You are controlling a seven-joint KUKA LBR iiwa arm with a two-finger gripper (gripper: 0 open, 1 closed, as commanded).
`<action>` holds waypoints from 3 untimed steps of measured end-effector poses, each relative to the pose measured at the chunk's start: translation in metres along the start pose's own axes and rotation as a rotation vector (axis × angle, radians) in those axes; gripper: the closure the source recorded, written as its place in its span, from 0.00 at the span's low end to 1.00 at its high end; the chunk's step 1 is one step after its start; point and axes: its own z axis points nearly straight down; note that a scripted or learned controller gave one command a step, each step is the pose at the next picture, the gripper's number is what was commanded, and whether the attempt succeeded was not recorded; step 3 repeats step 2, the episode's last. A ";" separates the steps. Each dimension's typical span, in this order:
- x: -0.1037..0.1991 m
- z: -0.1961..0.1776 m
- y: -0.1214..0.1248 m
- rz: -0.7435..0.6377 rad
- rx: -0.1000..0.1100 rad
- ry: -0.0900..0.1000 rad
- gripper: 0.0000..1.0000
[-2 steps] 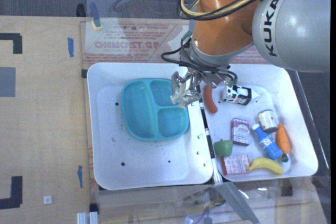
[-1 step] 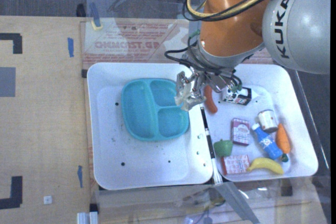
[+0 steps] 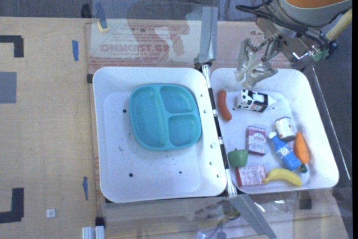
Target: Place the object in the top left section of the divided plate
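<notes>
Pincer (image 3: 254, 73) over right bin (image 3: 321, 115), plate (image 3: 165, 116) in left bin (image 3: 109, 137).
Can't tell pincer opening; nothing seen between fingers. It hangs just above the cow-print carton (image 3: 253, 101), sausage (image 3: 224, 105) beside. Plate sections bare; banana (image 3: 283, 176), carrot (image 3: 302, 148), bottle (image 3: 284, 151) near the bin's front-right.

Even bright overhead light; my white bins (image 3: 112, 176) nearly glare, shadows faint, picture soft, slightly grainy throughout.

Teal divided plate (image 3: 165, 116) in a white bin (image 3: 106, 120) — beside it a red sausage (image 3: 224, 105), black-and-white carton (image 3: 252, 101), yellow banana (image 3: 283, 177), orange carrot (image 3: 302, 147) — and blue bottle (image 3: 284, 153).
</notes>
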 end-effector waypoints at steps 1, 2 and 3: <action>-0.033 0.111 0.097 -0.196 -0.003 0.002 1.00; -0.014 0.265 0.088 -0.302 0.009 -0.020 1.00; -0.014 0.265 0.088 -0.302 0.009 -0.020 1.00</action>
